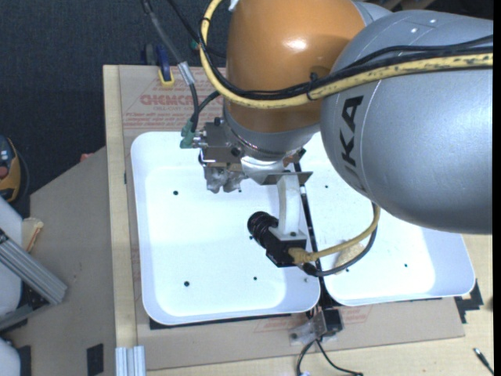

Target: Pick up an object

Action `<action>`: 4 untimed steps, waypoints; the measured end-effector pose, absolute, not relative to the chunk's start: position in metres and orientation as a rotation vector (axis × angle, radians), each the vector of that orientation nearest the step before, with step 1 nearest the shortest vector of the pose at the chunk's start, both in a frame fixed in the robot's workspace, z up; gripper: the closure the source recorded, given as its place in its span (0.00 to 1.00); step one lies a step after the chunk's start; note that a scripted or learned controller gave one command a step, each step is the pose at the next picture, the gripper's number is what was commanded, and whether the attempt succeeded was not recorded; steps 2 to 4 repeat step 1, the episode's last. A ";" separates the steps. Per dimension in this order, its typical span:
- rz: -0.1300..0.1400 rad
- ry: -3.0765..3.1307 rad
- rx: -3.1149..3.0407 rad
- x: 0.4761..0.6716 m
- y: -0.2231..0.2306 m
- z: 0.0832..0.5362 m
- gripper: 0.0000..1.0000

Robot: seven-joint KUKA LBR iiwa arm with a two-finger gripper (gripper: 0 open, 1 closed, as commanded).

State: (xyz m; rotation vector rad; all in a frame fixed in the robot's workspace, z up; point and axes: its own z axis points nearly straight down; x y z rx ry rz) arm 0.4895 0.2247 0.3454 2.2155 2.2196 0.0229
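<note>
1. Camera view: my hand hangs over the far end of the left bin; I cannot tell its state.
2. I see no object to pick in either bin, so a descent here likely grabs nothing.
3. The right bin shows bare white floor too.

Two white bins, wooden bench
</note>
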 end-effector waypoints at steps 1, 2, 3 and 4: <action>-0.011 2.223 2.225 0.489 0.224 0.284 1.00; -0.011 2.223 2.225 0.489 0.224 0.284 1.00; -0.011 2.223 2.225 0.489 0.224 0.284 1.00; -0.011 2.223 2.225 0.489 0.224 0.284 1.00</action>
